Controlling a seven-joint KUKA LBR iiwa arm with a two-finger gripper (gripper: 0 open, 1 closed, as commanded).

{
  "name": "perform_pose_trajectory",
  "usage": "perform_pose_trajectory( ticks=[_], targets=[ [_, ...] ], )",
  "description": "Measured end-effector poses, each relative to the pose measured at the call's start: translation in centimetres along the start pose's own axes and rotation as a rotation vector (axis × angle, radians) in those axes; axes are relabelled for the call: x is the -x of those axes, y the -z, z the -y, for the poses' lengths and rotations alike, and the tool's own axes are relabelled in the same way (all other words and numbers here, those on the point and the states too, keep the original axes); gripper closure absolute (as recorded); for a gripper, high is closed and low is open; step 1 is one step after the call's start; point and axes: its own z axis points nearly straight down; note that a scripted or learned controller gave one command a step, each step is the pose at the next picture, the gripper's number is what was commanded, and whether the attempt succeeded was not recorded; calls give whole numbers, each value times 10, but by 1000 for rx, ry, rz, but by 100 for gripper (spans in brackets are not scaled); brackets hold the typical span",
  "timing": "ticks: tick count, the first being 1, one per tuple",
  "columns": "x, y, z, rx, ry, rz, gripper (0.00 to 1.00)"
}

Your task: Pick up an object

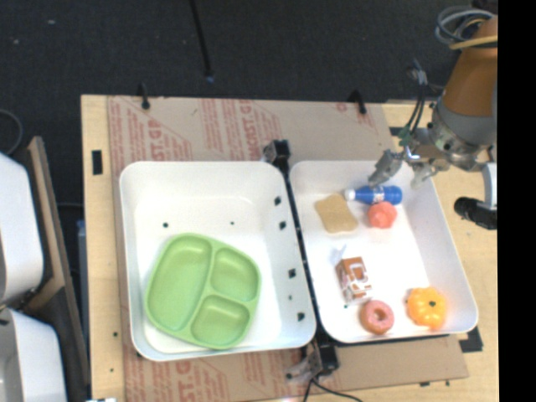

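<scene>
Above the right bin [444, 249], the pincer [402, 164] hangs near a blue bottle [375, 195].

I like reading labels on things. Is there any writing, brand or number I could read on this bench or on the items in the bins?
Red print repeated on the cardboard sheet under the bins: upside down and too blurred to read for certain.
Brown-and-white packet in the right bin: markings too small to read.
Blue-and-white bottle: no readable label.
Green divided plate in the left bin: no text.
</scene>
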Motion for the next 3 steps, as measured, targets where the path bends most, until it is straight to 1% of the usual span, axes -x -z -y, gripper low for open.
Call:
perform_pose_trajectory(
  ticks=[1, 2, 3],
  targets=[
    [10, -110, 17, -9, -1, -2, 0],
    [11, -97, 15, -3, -1, -1, 100],
    [11, -98, 15, -4, -1, -1, 0]
  ],
)
